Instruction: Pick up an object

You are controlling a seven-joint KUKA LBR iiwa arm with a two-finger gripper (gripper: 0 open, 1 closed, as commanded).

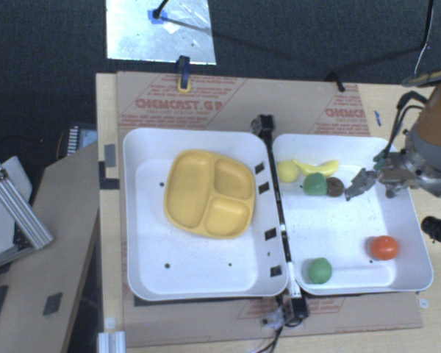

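From my seat, the right bin's (408, 219) middle floor is open. A cluster crowds its far edge: lemon (287, 171), banana (316, 167), green fruit (314, 185), brown piece (334, 187). The tomato (384, 248) and lime (320, 271) sit near the front wall, well apart. A yellow tray (208, 193) takes most of the left bin (143, 263).

You've got a light wood bench (106, 123) with brown cardboard (235, 101) laid flat on top, red CHEMCAST lettering printed across it. Two shallow white bins sit on that cardboard side by side, touching along the middle: the left bin (143, 219) and the right bin (404, 226). A yellow and black clamp (184, 74) grips the cardboard's far edge. Behind the bench, a shiny metal sheet (160, 20) lies on the dark floor.
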